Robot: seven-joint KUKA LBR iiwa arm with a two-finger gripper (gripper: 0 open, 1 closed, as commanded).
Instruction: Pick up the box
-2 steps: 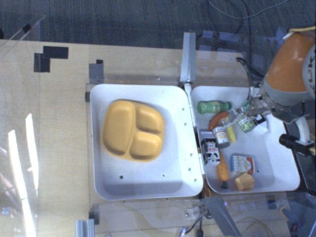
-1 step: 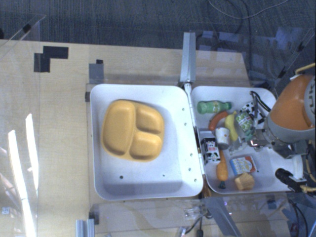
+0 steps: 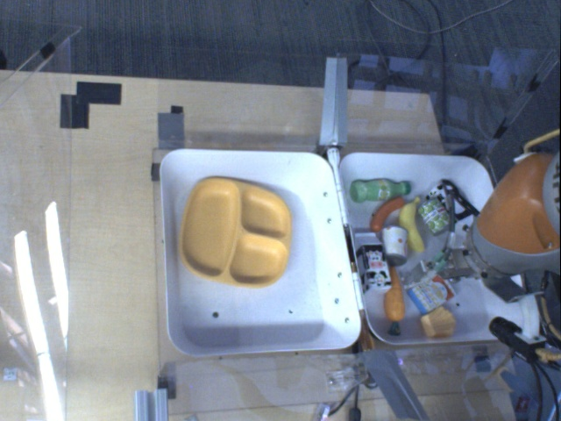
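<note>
The box point(image 3: 374, 265) lay against the left wall of the right bin point(image 3: 478, 172), beside a carrot point(image 3: 394, 298) and banana point(image 3: 409, 225), while the gripper point(image 3: 445, 264) hovered amid clutter, its grip impossible to tell.

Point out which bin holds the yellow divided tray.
The left bin holds the yellow tray, lying alone there. The right bin holds small mixed items like the green bottle.
</note>
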